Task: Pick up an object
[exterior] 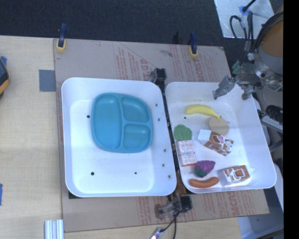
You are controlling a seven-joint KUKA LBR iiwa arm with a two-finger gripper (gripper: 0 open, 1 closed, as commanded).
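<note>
My gripper hangs open over the far right corner of the right bin, with nothing between its fingers. Below and left of it lie a yellow banana and a tan round piece. Further toward the front are a green broccoli, a pink-and-white packet, a brown-and-white carton, purple grapes, a sausage and a second small carton.
The left bin holds a blue divided plate. A black clip sits at the back where the bins meet. Blue clamps pin the cardboard mat's far edge.
</note>
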